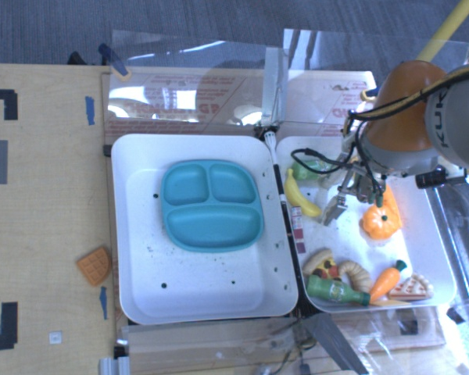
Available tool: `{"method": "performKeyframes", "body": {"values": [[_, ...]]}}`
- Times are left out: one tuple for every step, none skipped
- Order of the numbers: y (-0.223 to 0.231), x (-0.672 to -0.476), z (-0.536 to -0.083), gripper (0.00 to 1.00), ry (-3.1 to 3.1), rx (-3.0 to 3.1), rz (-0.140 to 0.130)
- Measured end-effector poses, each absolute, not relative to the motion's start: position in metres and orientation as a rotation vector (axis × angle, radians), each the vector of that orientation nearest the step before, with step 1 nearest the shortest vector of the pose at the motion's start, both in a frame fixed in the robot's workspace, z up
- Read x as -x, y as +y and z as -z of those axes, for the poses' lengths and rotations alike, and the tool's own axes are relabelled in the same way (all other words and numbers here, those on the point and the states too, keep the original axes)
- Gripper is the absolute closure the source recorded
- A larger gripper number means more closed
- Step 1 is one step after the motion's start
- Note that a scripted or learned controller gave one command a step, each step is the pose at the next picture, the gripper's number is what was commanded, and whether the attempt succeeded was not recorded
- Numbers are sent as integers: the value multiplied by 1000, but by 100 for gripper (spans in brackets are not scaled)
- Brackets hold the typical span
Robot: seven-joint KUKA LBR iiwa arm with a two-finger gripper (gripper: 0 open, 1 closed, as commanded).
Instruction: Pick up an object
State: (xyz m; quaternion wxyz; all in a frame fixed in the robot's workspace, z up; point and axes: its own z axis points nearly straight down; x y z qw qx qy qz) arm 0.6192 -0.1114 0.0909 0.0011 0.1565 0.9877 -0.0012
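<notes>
**Two white bins, hand low over the right one**

Two shallow bins side by side on the tabletop. Left bin: holds a teal divided plate, sitting flat toward the far half. Right bin: holds the toy food. Yellow banana near the bin's left wall, with something green just beyond it. Small orange pumpkin toward the middle. Along the near edge, from left to right: a brownish piece with red and yellow bits, a tan croissant-like shape, a green bottle lying on its side, an orange carrot tilted against it, and a wedge-shaped slice by the right corner.

Grey arm entering from the right, orange band above the wrist. Hand lowered into the right bin, between banana and pumpkin, fingers slightly parted and pointing down-left. Nothing seen between the fingers; one fingertip close beside the banana, contact impossible to tell.

Outside the bins: a small orange waffle-like square on the tabletop left of the left bin; blue tape marks along the board's edge; clear plastic sheeting behind both bins.
</notes>
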Motion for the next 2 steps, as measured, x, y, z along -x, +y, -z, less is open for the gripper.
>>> {"method": "performKeyframes", "body": {"values": [[-157, -561, -90, 0, 3098, -446, 4], [-156, -566, -104, 100, 3081, -438, 5]]}}
